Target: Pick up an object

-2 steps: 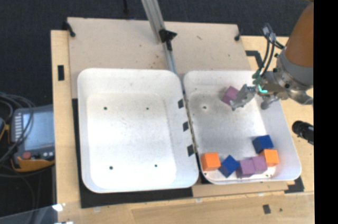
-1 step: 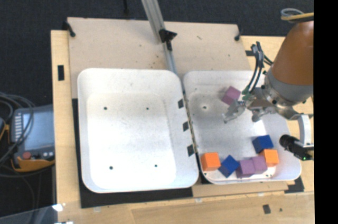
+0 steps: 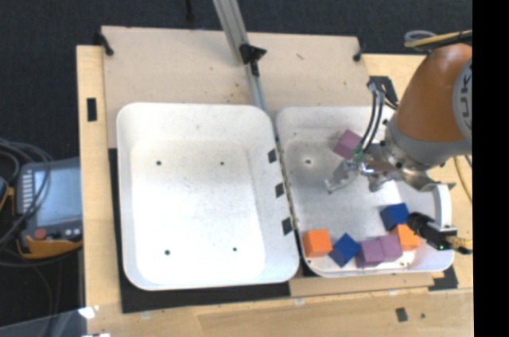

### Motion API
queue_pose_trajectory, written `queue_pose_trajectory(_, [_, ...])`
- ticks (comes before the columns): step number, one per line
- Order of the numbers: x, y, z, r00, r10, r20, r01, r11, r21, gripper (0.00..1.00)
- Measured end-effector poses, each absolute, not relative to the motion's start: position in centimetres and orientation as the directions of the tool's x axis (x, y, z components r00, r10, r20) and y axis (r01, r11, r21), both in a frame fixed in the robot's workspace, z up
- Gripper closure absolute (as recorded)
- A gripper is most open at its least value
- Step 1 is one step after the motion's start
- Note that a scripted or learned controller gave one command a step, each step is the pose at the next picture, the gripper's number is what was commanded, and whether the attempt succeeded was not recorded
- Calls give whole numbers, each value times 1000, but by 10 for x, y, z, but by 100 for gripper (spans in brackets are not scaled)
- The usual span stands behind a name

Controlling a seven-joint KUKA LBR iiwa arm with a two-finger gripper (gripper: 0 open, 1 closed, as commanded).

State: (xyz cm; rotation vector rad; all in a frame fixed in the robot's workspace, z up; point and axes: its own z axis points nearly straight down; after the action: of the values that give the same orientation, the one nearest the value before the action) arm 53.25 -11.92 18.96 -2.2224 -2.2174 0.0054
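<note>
Looking down on the bench, you see the arm reaching in from the right over the right bin, wrist angled down and leftward. The gripper hangs above the bin floor; whether its jaws are wide or narrow, you cannot tell. A purple block lies just beside it. Orange, blue and purple blocks cluster along the near wall. The left bin sits alongside.
</note>
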Motion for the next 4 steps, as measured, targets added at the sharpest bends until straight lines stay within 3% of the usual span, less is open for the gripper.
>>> queue_pose_trajectory(1, [521, -120, 136, 1, 1000, -1, 1000, -1, -5, 0])
queue_pose_trajectory(2, [524, -120, 150, 8, 1000, -1, 1000, -8, 5, 100])
queue_pose_trajectory(4, [527, -125, 265, -4, 1000, -2, 1000, 4, 8, 100])
